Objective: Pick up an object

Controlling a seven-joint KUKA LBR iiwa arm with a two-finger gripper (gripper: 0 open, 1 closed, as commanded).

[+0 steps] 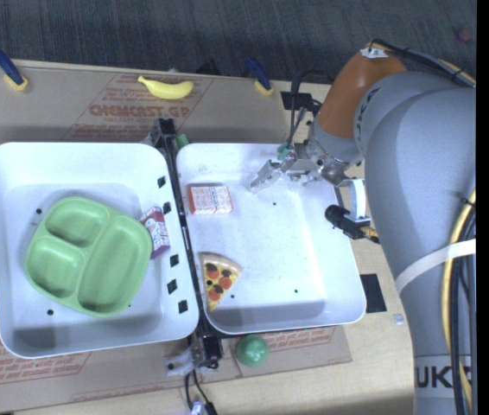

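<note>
Arm: the grey arm [417, 180] comes in from the right side, its orange band [352, 93] sitting above the wrist, and bends down over the upper right part of the right bin [314, 305].
Gripper: the gripper [266, 177] hangs over the back of the right bin, pointing left; its two metal fingers [260, 180] look slightly parted with nothing between them.
Box: a small orange and white box [209, 199] lies flat in the upper left part of the right bin, just left of and below the gripper, not touching it.
Pizza slice: a toy pizza slice [218, 278] lies near the lower left edge of the right bin, well apart from the gripper.
Left bin: the left bin [20, 167] holds a green divided plate [89, 253] with three compartments, lying flat across its middle.
Packet: a small dark red packet [155, 229] lies at the right edge of the plate, close to the divide between the bins.
Banana: a yellow toy banana [166, 86] rests on the cardboard [98, 106] behind the bins.
Ball: a green ball [250, 350] sits on the cardboard in front of the right bin, outside it.
Clamps: blue clamps [9, 67] grip the cardboard's back edge.
</note>
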